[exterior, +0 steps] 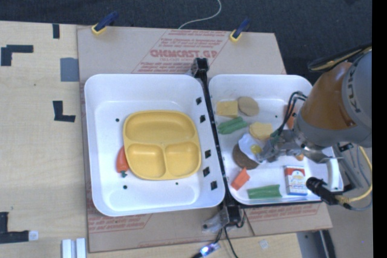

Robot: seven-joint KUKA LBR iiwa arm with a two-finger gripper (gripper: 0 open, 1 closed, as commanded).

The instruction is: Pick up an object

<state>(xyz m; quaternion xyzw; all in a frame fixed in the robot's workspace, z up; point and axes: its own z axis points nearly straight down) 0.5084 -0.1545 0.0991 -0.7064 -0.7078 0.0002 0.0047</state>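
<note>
Surface (36, 130): light wood-tone bench w/ black marks, cardboard sheet under two white bins; dark floor beyond.
Left bin (103, 190): yellow divided tray (162, 144), orange item (121, 161) tucked at tray's left edge.
Right bin (275, 83): crowded w/ small items; arm enters from right, orange band above wrist.
Hand (267, 153): low over bin centre, tips down among items; apart or together — cannot tell, tips blurred.
Likely target: white piece (247, 145) w/ brown disc (243, 158), touching, just left of hand.
Key relation: target lies left of hand and slightly toward camera; short leftward shift judged enough.
Neighbours: yellow block (261, 130) just behind; green stick (231, 125) farther left; orange wedge (240, 178) in front.
Others: green bar (264, 192), red-white box (295, 180) along near wall, well clear.
Risk: clutter, may nudge yellow block.
</note>
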